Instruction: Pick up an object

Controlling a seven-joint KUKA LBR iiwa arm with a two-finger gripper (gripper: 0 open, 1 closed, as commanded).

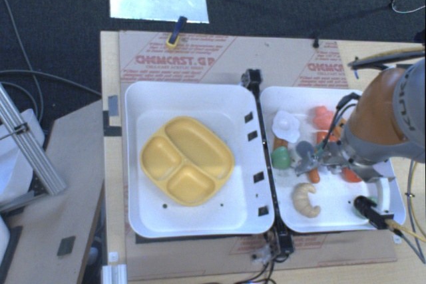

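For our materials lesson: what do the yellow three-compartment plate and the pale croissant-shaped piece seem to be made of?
Yellow three-compartment plate: probably moulded plastic with a smooth, fairly matt finish, judging by its even colour and rounded dividers. Pale croissant-shaped piece: likely a plastic toy food, with uniform beige colour and soft moulded ridges, though the view leaves this uncertain.

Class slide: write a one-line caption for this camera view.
Arm's end effector low in the right bin among toy foods beside a croissant; yellow divided plate in the left bin.

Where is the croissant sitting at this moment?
The croissant lies in the right bin, near its front edge, just below the gripper and the green ball.
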